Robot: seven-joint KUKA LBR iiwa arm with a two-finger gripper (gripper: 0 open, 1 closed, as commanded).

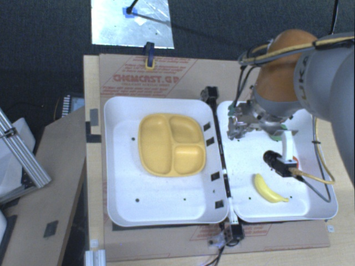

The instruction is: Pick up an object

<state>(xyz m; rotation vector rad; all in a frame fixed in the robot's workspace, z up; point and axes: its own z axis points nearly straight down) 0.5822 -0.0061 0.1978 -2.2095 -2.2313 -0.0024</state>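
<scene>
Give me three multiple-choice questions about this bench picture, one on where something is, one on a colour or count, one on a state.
1. Where does the banana lie? A. left bin B. right bin C. on the cardboard
2. What colour is the divided plate? A. yellow B. blue C. red
3. Where is the gripper? A. over the right bin B. over the left bin C. outside both bins

Answers: 1 B, it rests near that bin's front. 2 A, plainly yellow. 3 A, it hangs over that bin's upper left part.

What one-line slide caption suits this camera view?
Gripper hovers in right bin above banana; yellow divided plate in left bin.
</scene>
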